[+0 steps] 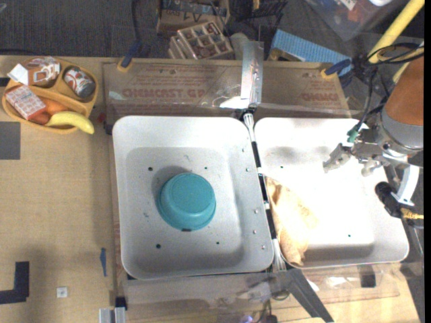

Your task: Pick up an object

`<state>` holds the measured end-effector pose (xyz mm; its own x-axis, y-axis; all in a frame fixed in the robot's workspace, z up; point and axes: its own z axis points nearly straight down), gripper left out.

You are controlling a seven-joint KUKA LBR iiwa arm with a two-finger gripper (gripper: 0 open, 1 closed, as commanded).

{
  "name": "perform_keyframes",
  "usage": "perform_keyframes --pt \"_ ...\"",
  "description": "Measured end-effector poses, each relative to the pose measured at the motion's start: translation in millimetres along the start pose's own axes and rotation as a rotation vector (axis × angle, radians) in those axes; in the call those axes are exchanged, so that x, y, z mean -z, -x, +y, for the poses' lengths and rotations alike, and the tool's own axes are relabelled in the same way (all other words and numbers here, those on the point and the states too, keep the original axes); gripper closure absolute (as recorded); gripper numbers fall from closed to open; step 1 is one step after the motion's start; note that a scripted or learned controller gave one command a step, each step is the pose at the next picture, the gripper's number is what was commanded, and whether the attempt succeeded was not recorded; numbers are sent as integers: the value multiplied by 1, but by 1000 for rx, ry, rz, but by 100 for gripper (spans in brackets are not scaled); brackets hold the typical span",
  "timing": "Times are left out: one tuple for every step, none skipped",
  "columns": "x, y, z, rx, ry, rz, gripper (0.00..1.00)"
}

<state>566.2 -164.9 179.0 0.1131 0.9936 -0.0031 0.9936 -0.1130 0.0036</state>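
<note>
From above, the right bin serves as the landmark. The gripper hangs over that bin's far right part, at the end of the grey arm that reaches in from the bin's right side. Its two fingers stand apart, with nothing between them; below them is bare white bin floor. A crumpled tan cloth lies inside the right bin, pressed against its left wall and running down toward its near left corner, well apart from the gripper. Just left of the right bin, touching it along the shared edge, sits the left bin, and a teal bowl rests upside down near its middle. Far to the left of both bins, a yellow tray holds a banana and other toy food.
</note>
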Motion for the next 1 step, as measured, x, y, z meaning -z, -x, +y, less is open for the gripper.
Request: perform_keyframes --pt "-45 -39 -69 -108 -6 3 0"
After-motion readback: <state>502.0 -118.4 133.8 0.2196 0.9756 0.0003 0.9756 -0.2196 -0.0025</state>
